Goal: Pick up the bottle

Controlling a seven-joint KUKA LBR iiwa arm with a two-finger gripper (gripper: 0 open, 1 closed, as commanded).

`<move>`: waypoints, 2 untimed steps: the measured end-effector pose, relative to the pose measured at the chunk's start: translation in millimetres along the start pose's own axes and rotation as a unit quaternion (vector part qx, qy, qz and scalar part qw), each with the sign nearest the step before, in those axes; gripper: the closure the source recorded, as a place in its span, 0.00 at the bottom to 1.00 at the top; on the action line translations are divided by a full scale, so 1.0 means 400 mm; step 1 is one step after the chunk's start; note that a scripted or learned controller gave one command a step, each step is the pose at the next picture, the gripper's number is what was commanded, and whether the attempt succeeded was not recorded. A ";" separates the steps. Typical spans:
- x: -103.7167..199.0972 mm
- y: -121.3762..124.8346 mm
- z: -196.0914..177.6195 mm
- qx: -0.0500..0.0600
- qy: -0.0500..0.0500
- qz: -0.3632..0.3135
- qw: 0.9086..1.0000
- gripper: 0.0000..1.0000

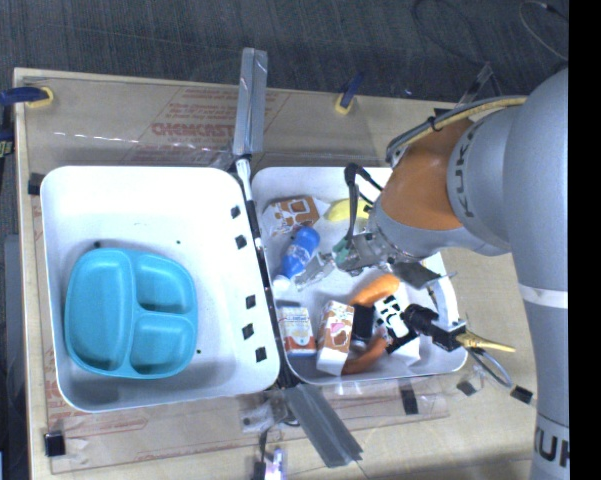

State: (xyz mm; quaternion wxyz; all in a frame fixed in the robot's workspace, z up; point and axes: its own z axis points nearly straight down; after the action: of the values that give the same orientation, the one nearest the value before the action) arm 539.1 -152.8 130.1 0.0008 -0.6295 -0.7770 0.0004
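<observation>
The bottle (300,251) is see-through with a blue label and a white cap, and it lies on its side in the right bin (435,366), close to that bin's left wall. Just above the bottle lies a small white pack with brown pictures (291,211), and beside that is a yellow thing (338,209). Below the bottle are two little cartons (315,330) side by side, and an orange thing (376,290) lies to their right. The gripper (348,255) is low in the same bin, just to the right of the bottle, under the grey arm (510,168) with its orange band. I cannot tell how the gripper is set. The left bin (130,186) holds a blue tray with three parts (130,311).
</observation>
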 end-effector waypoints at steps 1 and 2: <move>0.054 -0.025 0.098 0.001 0.001 0.090 0.996 0.00; 0.027 0.198 0.107 0.014 -0.002 0.039 0.999 0.00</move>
State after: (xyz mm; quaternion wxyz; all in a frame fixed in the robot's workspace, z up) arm 614.3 -126.0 87.3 0.0081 -0.6590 -0.7520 0.0124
